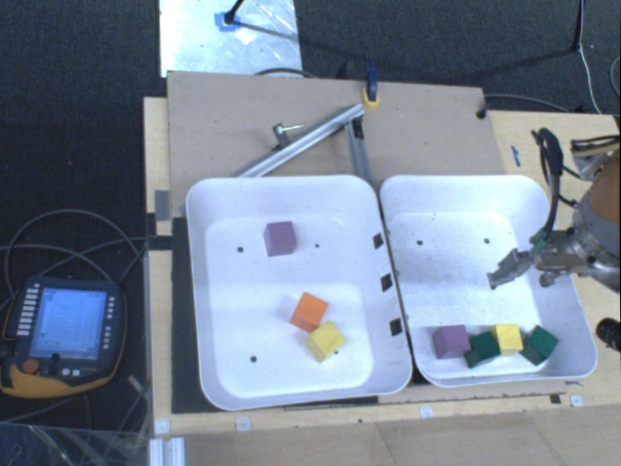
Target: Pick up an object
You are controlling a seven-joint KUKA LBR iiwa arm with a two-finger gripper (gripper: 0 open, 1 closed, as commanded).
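The left bin [223,212] holds a purple cube [279,238], an orange cube [309,311] and a yellow cube [326,341] that touches the orange one. Along the front wall of the right bin [456,197] lie a purple cube [450,341], a dark green block [479,348], a yellow cube [508,338] and another dark green block [539,344]. My gripper [529,273] hangs over the right side of the right bin, above and behind that row. It is open, with nothing between its fingers.
A metal rod [301,139] lies at a slant on the brown board behind the bins. A teach pendant [63,333] with cables sits on the floor at the left. The arm's body [602,221] covers the right bin's right rim.
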